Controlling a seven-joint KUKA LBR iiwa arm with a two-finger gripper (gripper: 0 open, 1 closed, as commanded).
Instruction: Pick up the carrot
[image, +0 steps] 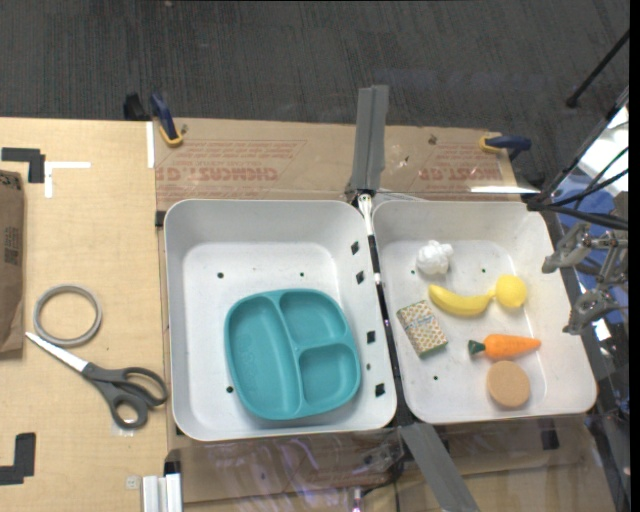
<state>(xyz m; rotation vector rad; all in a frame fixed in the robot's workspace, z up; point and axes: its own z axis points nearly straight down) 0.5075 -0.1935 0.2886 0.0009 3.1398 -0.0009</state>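
- In the right bin (575, 395), the carrot (506, 347) sits untouched, just above a tan disc (508, 384).
- Gripper state: can't tell.
- Next up, reaching over the carrot.

Two bins (190, 240); one carrot (506, 346)

This looks like a robotics lab: a cardboard-covered worktop (80, 200) held down by blue clamps (165, 118), two white bins (185, 235) joined at the middle, black tape markers (25, 160), a tape roll (67, 313), scissors (105, 378), and dark carpet (250, 50) behind.
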